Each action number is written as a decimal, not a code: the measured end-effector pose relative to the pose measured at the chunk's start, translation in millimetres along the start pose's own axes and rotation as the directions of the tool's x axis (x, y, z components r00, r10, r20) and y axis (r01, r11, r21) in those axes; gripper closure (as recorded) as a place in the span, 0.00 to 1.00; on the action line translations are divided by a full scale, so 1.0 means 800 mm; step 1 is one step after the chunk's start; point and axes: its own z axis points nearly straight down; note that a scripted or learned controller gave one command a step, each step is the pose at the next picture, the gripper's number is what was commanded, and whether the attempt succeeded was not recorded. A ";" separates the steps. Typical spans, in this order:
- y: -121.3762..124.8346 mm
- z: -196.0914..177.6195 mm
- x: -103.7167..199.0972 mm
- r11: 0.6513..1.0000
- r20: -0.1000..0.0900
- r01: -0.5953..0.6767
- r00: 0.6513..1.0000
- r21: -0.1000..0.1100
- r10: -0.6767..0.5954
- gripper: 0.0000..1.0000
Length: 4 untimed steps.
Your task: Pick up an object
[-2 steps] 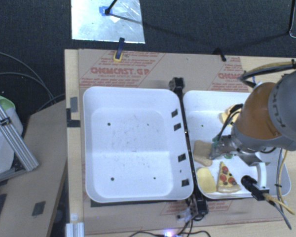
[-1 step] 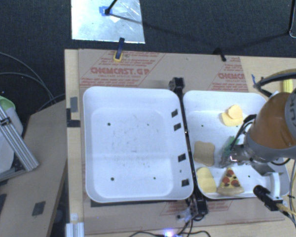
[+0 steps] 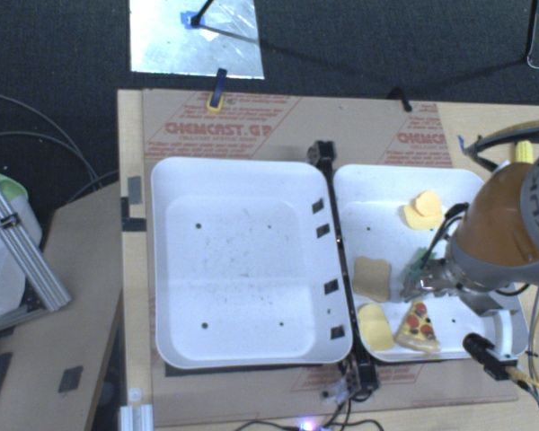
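The jaws (image 3: 420, 285) sit low over the right bin (image 3: 377, 187), but the arm's (image 3: 512, 227) grey wrist and orange band cover them, so whether they are open or closed cannot be told, nor whether they touch anything. Just below them lies a pizza slice toy (image 3: 418, 326), red-topped with a yellow crust, close to the bin's near rim. To the left of the jaws rests a tan square piece (image 3: 372, 277), like a slice of bread, and below that a pale yellow piece (image 3: 374, 326) sits in the near left corner of the bin, beside the divider where the two bins meet. A yellow rounded piece (image 3: 423, 211) lies farther back, well apart from the jaws, with bare white floor around it. The objects near the jaws are crowded toward the near rim and the divider, leaving little room on those sides; the far left part of this bin is open. The left bin (image 3: 242, 259) shows a wide bare floor. Both bins rest on brown cardboard atop the table (image 3: 90, 241).
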 end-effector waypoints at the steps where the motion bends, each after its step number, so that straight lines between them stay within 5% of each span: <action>1: -0.001 0.006 0.043 1.000 -0.002 0.005 1.000 0.004 -0.005 1.00; 2: 0.002 -0.118 0.133 1.000 -0.004 0.011 1.000 -0.006 -0.011 1.00; 3: 0.067 -0.112 0.158 1.000 -0.001 0.006 1.000 -0.001 -0.006 1.00; 4: 0.024 -0.223 0.195 1.000 -0.003 0.007 1.000 -0.004 -0.007 1.00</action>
